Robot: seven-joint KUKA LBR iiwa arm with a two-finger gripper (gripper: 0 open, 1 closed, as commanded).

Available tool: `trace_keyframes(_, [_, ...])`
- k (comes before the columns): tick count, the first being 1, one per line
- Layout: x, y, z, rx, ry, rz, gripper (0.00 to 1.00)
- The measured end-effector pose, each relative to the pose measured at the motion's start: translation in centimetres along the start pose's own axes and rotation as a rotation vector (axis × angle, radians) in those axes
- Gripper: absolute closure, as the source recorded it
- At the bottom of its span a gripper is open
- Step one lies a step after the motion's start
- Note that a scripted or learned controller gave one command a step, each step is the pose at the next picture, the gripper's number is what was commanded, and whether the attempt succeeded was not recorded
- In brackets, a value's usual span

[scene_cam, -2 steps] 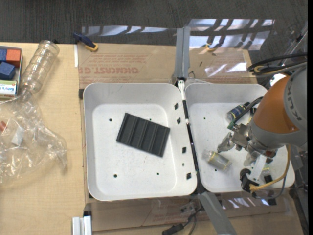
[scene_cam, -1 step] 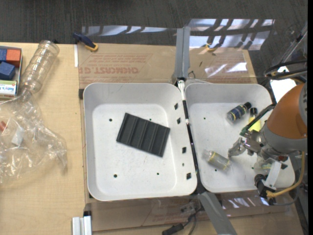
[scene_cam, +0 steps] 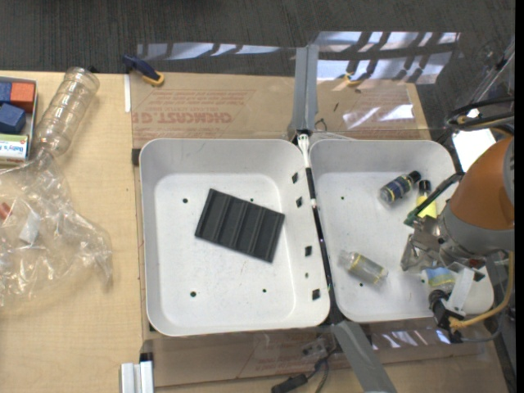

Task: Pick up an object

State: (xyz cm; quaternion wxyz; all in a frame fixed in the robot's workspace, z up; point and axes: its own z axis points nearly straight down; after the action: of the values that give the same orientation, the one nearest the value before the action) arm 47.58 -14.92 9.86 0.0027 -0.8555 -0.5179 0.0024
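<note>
My arm comes in over the right edge of the right bin (scene_cam: 368, 150), wrist low. Gripper (scene_cam: 419, 250) sits near the bin's right wall; whether it is open or closed, I cannot tell from this angle, and nothing is visibly held.

Candidates in the right bin: a small clear vial-like object (scene_cam: 364, 268) lying on the floor just left of my gripper; a dark cylinder with a blue band (scene_cam: 399, 187) up toward the back; a green-and-yellow piece (scene_cam: 424, 207) close by my wrist, partly hidden.

Left bin (scene_cam: 164, 244) holds a dark ridged slab (scene_cam: 239, 224), well apart from me.

Step in hand, as I judge it: approach, no grasp yet. Next move calls for shifting left over the vial, lining up across its short axis, then descending.
</note>
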Motion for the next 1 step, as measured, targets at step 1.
trace_keyframes(1, [-0.05, -0.04, -0.77, 0.004, -0.001, 0.002, 1.0])
